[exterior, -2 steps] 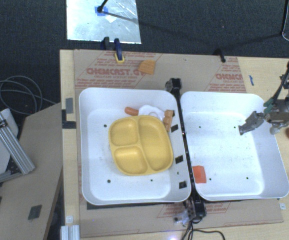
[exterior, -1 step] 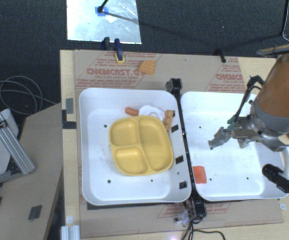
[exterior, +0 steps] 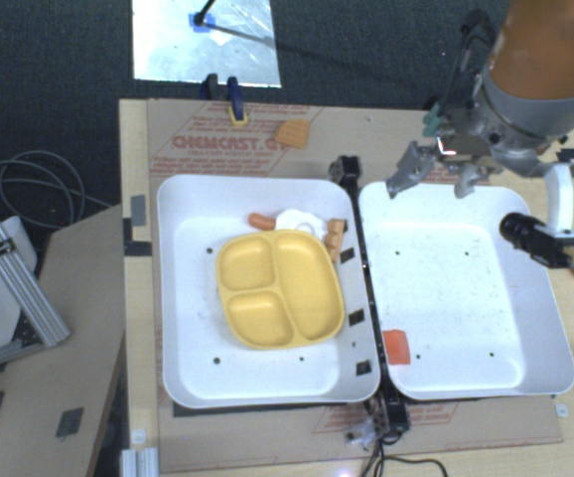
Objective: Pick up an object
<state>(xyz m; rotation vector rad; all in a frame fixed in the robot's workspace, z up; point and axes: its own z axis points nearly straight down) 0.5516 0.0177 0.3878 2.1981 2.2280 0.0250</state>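
Down at the near edge, a small orange-red block (exterior: 395, 346) lies in the right bin (exterior: 466, 366), tucked into its near-left corner right by the divider between the two bins. The rest of that bin's floor shows just specks and a few dark dots.

Over in the left bin (exterior: 183, 266), a yellow divided plate (exterior: 279, 289) with three compartments sits in the middle, tilted a little on the diagonal. Just behind it, touching its far rim, there's a small white object (exterior: 300, 223). Beside that on the left lies a little orange sausage-shaped piece (exterior: 261, 222), and on the right a tan, cork-like piece (exterior: 336, 234) stands close to the bin's right wall.

Now the arm: it comes in from the upper right, its orange band (exterior: 550, 33) high above the grey wrist (exterior: 525, 127), the whole thing pitched down and leftward. The gripper (exterior: 436, 180) hovers over the far edge of the right bin, its two fingers spread well apart, one (exterior: 403, 179) toward the divider and one (exterior: 463, 182) further right, with nothing between them. It's well apart from the orange-red block.

Farther back, on the cardboard sheet (exterior: 208, 137) behind the bins, a tan wedge-like piece (exterior: 293, 132) lies alone, and beyond that a shiny foil square (exterior: 206, 28) rests on the dark floor.
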